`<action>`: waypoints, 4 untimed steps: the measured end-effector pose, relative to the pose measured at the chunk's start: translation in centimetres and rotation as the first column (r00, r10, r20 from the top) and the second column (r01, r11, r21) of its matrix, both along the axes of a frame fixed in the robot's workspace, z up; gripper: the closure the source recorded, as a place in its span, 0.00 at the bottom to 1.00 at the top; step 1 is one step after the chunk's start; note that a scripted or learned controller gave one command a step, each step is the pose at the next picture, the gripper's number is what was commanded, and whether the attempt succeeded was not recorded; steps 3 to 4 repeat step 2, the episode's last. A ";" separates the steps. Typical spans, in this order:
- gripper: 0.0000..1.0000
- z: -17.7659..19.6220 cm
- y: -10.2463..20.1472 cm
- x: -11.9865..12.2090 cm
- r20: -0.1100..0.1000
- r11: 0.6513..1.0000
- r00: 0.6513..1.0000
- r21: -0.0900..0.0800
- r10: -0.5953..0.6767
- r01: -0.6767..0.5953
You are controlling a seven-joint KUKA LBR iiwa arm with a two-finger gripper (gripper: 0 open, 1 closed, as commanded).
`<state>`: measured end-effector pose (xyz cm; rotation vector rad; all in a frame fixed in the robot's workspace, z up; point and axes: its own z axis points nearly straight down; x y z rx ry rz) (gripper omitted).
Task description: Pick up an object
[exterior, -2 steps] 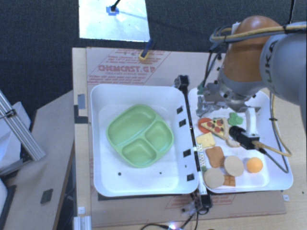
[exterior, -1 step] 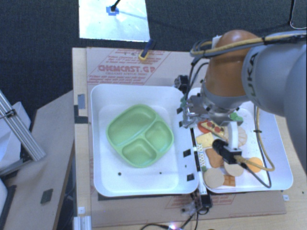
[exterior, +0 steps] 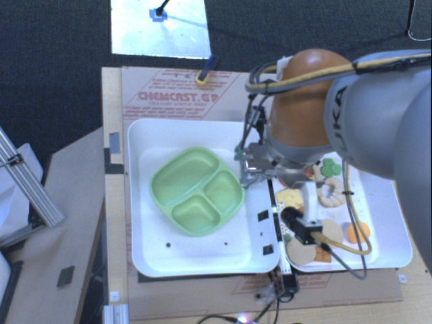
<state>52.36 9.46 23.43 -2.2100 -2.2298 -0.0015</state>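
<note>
Reaching in over the divide between two shallow white bins (exterior: 145,201), the grey KUKA arm's gripper (exterior: 251,171) hangs beside a pale green three-compartment plastic tray (exterior: 196,191) in the left bin. Small toy-food pieces (exterior: 331,193) crowd the right bin. Nothing appears lifted yet; whether its fingers are spread or closed cannot be told, so the pick seems undone.

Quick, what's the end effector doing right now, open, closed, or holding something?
End effector: cannot be told; it sits over the right edge of the light green three-compartment plastic plate.
</note>
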 end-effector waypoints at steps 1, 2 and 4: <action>1.00 -1.8 -0.2 0.0 0.000 1.000 1.000 -0.002 -0.008 0.008; 1.00 -0.2 -0.3 -0.3 0.003 1.000 1.000 -0.001 -0.008 0.008; 1.00 -0.2 -0.3 -0.3 0.003 1.000 1.000 -0.001 -0.008 0.008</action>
